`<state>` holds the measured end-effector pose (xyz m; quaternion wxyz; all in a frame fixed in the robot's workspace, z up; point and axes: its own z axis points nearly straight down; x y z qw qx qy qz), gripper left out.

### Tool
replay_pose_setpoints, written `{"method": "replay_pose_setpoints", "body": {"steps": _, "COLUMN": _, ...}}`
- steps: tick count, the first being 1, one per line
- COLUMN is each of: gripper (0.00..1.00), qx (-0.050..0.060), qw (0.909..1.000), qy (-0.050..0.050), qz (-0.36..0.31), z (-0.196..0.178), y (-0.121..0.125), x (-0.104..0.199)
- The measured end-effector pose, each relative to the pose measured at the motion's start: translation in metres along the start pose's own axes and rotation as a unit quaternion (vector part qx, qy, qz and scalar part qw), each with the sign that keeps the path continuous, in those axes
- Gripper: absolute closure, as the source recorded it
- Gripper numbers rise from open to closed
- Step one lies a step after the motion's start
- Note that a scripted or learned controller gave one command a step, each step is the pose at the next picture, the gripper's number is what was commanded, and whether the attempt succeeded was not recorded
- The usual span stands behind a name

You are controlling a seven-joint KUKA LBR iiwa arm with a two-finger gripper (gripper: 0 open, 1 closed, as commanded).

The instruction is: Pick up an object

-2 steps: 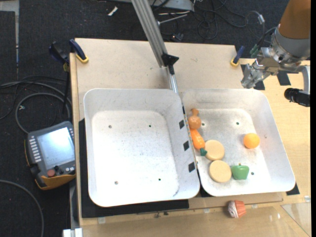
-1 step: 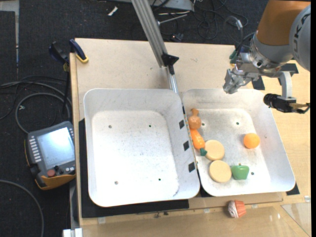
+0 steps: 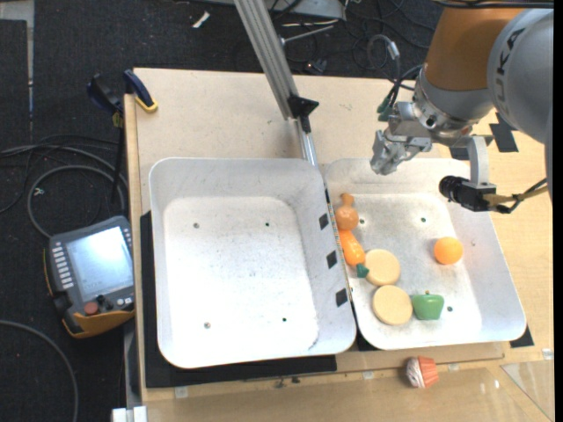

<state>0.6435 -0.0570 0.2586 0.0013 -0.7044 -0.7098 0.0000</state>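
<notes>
Pincer [image 3: 387, 161] hangs above the far rim of the right bin [image 3: 501, 323], nothing between its fingers; whether they are spread or pressed together I cannot tell. All pickable pieces lie nearer the camera than the pincer: a carrot-like piece [image 3: 351, 248] against the dividing wall, two pale discs [image 3: 383, 267] touching below it, a green pepper [image 3: 428, 306] beside the nearer disc, an orange ball [image 3: 449, 251] apart. Judgement: the ball has the most open floor around it, so likely the easiest approach; carrot is crowded by the wall. Left bin [image 3: 176, 236] well off to the side.
</notes>
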Motion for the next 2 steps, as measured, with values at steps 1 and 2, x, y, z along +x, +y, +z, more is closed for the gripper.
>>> {"method": "replay_pose_setpoints", "body": {"steps": 1, "gripper": 1.00, "qx": -0.001, "qw": 1.0000, "qy": 0.000, "qz": 0.000, "z": -0.004, "y": 0.001, "x": 0.058}}
{"method": "replay_pose_setpoints", "body": {"steps": 2, "gripper": 1.00, "qx": 0.000, "qw": 1.0000, "qy": 0.000, "qz": 0.000, "z": 0.014, "y": 0.001, "x": 0.109}}
